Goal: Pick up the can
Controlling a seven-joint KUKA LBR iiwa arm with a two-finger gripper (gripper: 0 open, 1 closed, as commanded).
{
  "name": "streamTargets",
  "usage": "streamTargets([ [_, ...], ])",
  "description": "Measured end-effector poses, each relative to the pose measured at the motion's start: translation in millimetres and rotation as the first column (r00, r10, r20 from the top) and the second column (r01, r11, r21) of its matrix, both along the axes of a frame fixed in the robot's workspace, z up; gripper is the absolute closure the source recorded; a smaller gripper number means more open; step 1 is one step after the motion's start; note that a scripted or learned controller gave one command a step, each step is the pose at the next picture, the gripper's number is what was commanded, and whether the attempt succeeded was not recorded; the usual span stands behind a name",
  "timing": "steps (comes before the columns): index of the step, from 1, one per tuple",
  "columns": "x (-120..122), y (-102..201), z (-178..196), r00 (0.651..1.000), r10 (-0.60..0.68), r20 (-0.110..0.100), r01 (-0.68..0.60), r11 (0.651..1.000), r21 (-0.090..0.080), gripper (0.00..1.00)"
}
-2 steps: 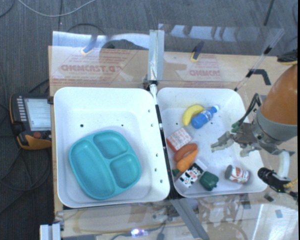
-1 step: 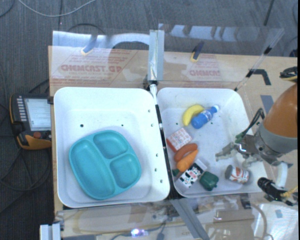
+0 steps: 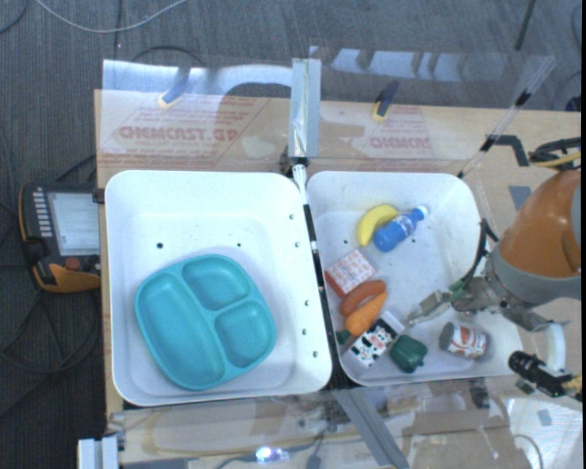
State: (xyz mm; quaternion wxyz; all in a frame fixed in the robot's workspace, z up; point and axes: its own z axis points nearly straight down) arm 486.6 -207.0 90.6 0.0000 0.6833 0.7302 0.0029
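Observation:
The can (image 3: 464, 340) lies on its side near the front right corner of the right bin (image 3: 449, 189); it is silver with a reddish label. My gripper (image 3: 436, 305) reaches in from the right, low over the bin floor. It is just behind and to the left of the can, apart from it, and nothing shows in its grasp. The grey wrist and orange band (image 3: 547, 228) hang over the bin's right rim.
The right bin also holds a banana (image 3: 375, 221), a blue bottle (image 3: 400, 229), a red-and-white pack (image 3: 350, 270), an orange piece (image 3: 365, 304), a black-and-white toy (image 3: 375, 343) and a green block (image 3: 408, 354). A teal divided plate (image 3: 205, 319) rests in the left bin (image 3: 176, 198).

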Motion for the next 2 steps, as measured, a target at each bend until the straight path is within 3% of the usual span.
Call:
streamTargets([
  [1,1.8,-5.5,0.3,0.999,0.046,-0.003,-0.046,0.999,0.012,0.0],
  [2,2.2,-6.4,3.3,1.0,0.015,0.0,-0.015,1.0,0.009,0.0],
])
